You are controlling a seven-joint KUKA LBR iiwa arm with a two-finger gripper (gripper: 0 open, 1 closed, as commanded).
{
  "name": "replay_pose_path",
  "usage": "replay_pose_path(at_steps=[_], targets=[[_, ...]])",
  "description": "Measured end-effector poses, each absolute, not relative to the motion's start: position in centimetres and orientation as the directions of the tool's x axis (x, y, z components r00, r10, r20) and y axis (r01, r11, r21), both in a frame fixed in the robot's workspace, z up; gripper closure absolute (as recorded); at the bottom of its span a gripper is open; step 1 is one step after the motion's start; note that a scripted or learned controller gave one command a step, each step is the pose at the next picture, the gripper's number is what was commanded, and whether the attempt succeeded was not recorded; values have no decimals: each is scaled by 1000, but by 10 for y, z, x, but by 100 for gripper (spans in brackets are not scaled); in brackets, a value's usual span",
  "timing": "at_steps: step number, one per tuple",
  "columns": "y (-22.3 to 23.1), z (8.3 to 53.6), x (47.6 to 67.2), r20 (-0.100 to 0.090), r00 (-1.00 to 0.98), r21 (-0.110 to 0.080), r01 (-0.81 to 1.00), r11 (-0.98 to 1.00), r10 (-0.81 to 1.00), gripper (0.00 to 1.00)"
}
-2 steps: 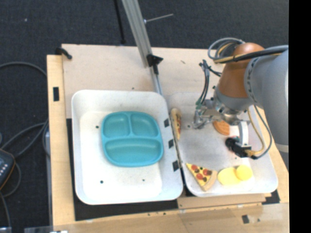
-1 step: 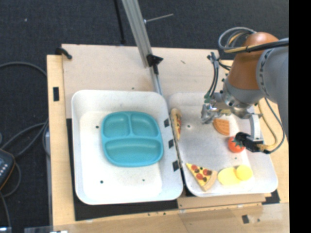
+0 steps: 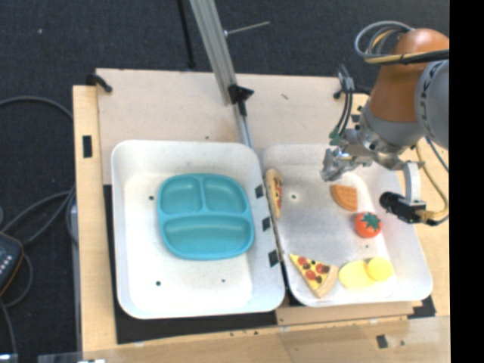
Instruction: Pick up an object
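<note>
Metal-grey, the gripper (image 3: 335, 165) hangs over the right bin (image 3: 302, 161), just up-left of a rounded tan bread piece (image 3: 345, 197); whether it is clenched or released cannot be told. Beyond the bread lie a glossy red tomato (image 3: 368, 224), a smooth yellow lump (image 3: 366, 272), a triangular pizza slice (image 3: 315, 271), and a long narrow pastry (image 3: 273, 191) against the bin's left wall. Left of that bin, the left bin (image 3: 132, 278) holds a teal three-compartment plate (image 3: 205, 216).

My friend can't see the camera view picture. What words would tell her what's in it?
A robot gripper hangs over the right white bin, near toy food: a bread piece, tomato, pizza slice and lemon. The left bin holds a teal divided plate.
</note>
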State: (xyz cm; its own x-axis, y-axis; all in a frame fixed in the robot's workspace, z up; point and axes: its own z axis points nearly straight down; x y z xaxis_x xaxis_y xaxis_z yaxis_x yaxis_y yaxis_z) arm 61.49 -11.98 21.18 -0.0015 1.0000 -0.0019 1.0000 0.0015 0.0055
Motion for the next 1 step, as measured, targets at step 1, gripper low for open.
replay_pose_path(at_steps=[1], targets=[[-113,272,621,-2,-3,8,1000,3,1000,100]])
